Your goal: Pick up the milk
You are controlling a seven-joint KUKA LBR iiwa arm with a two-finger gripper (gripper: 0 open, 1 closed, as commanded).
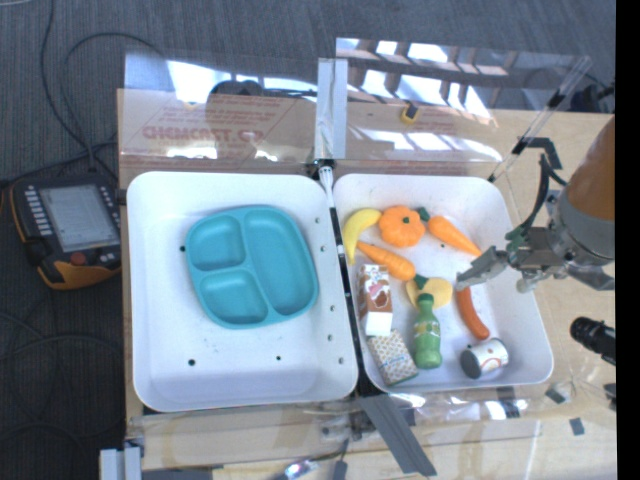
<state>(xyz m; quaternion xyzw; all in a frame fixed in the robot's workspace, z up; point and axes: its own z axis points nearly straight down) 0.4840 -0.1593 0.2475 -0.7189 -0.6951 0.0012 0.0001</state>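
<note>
Floor: dark grey carpet (200, 8) around the bench, black cables trailing across it; a teach pendant (65, 223) lies at the left.
Bench: two white bins side by side, left bin (160, 368) and right bin (520, 338), with glossy clear panels behind them.
Left bin: holds one teal divided plate (250, 265).
Right bin, far end: banana (358, 228), orange pumpkin (402, 226), and a carrot (452, 234) just beside it.
Right bin, middle: second carrot (388, 260) lying at a slant; a yellow piece (432, 291) partly hidden by the green bottle (427, 333).
Right bin, near end: red sausage (473, 313), a small can (484, 357) on its side, a patterned box (392, 357).
Milk: the milk carton (376, 300) lies flat along the bin's left wall, between the second carrot and the patterned box, touching nothing of mine.
My pincer: my gripper (482, 268) hangs over the bin's right part, above the sausage, well apart from the milk; whether the fingers are spread or pressed together I cannot tell. Nothing visible between them.
</note>
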